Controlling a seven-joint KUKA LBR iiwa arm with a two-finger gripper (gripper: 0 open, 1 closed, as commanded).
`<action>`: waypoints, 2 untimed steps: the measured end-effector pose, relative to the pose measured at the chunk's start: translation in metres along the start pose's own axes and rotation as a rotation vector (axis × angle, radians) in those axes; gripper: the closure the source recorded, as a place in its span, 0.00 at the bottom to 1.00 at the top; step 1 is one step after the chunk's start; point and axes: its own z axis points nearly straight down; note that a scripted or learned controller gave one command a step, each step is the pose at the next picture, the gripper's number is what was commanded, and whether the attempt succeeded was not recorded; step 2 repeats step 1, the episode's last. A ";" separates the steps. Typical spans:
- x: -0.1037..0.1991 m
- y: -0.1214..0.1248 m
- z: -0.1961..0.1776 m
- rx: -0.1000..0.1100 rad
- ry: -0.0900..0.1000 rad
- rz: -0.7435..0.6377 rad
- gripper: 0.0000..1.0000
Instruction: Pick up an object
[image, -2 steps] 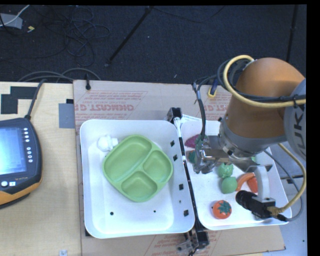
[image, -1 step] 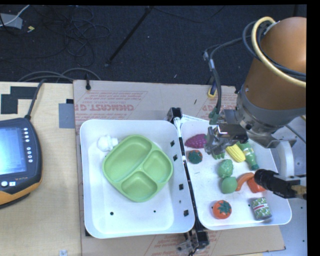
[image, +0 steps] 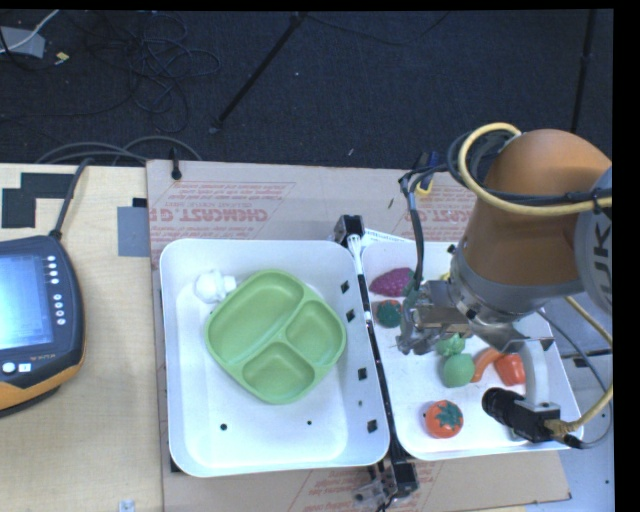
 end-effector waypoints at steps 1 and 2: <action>0.088 0.001 -0.066 -0.016 0.004 -0.010 1.00; 0.088 0.001 -0.066 -0.016 0.004 -0.010 1.00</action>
